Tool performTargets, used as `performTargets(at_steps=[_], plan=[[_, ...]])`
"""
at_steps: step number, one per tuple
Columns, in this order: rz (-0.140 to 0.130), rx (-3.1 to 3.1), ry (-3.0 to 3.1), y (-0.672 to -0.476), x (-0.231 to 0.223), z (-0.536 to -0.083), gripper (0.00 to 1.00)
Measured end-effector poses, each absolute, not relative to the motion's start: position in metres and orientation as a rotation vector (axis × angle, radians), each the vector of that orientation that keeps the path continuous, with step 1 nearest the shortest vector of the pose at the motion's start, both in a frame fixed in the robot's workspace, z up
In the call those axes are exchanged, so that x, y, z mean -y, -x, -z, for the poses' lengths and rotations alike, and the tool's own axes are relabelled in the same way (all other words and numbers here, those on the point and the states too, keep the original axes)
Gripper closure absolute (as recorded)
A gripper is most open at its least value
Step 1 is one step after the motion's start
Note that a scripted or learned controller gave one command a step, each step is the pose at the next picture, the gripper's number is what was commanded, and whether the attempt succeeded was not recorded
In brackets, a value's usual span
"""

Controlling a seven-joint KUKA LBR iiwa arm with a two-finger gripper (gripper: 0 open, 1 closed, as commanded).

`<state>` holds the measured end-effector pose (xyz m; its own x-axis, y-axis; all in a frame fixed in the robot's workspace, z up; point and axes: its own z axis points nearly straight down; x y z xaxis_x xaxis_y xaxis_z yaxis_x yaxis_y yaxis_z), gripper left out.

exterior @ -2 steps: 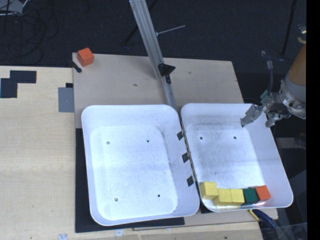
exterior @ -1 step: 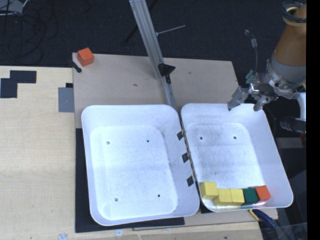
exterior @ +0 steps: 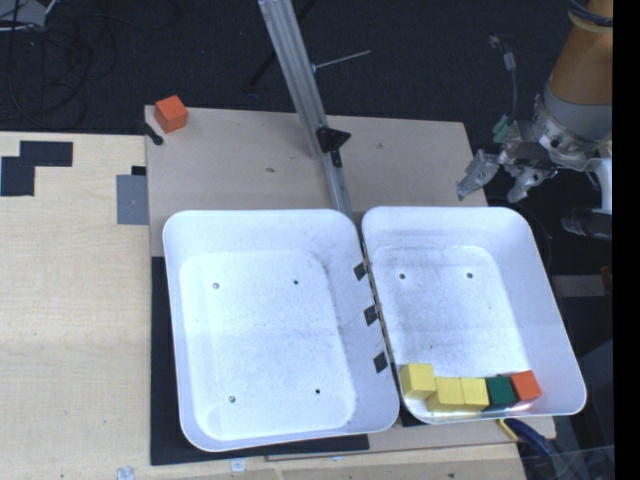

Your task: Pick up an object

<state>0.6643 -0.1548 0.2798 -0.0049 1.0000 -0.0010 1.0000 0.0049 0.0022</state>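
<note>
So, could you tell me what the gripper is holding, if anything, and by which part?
Nothing: the gripper hangs open above the right bin's far edge, and the blocks lie at its near edge.

White bins (exterior: 265, 230) (finely speckled); yellow blocks (exterior: 445, 388), one green block (exterior: 500, 391), orange blocks (exterior: 525, 384); tan counter (exterior: 230, 158).

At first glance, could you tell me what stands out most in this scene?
A row of coloured blocks, yellow blocks, a green block and an orange-red block, lies along the near edge of the right bin. The end effector hovers beyond that bin's far right corner.
</note>
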Motion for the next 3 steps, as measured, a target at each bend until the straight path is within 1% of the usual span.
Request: performTargets(at_steps=[1, 2, 3], plan=[[0.007, -2.232, -2.224, -0.639, 0.092, -0.208, 0.0], [0.003, -2.229, -2.222, -0.612, 0.053, -0.213, 0.0], [0.009, -2.223, -2.232, -0.513, 0.045, -0.193, 0.0]])
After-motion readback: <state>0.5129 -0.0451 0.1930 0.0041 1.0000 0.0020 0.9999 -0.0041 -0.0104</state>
